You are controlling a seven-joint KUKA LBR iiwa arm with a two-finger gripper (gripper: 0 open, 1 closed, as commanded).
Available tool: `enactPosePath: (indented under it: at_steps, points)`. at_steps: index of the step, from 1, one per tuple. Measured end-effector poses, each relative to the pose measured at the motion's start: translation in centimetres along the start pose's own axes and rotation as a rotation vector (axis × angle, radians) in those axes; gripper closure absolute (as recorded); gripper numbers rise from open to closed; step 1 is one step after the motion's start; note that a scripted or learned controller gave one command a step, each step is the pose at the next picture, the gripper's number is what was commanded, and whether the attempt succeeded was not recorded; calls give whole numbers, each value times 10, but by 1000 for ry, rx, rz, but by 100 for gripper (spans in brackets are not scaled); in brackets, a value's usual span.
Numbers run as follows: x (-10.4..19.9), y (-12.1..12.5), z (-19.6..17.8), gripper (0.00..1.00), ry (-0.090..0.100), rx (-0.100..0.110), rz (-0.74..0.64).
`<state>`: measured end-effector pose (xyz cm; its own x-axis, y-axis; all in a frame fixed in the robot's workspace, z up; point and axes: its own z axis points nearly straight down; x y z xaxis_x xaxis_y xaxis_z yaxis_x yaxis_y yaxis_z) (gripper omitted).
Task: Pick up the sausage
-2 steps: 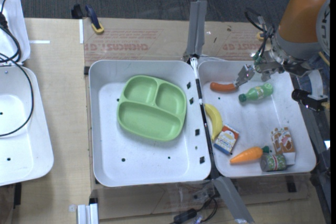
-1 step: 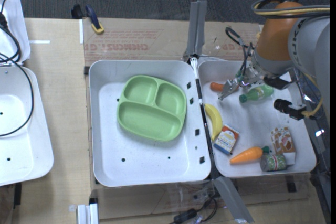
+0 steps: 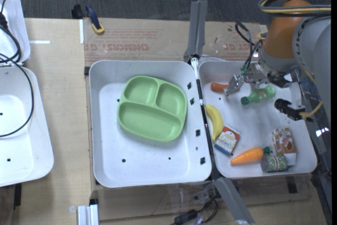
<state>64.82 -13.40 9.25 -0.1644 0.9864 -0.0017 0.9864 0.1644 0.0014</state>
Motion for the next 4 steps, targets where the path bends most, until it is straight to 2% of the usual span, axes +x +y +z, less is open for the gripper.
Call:
enactPosePath:
  at_steps: [1,2,3,4]
  points:
    - [-1,0,-10,100,-1,-1,1]
    - [-1,0,-10,0,-1,-1,1]
    - [-2,1,-19,100,-2,-2,2]
    - [-9,10,-68,100,-1,0,197]
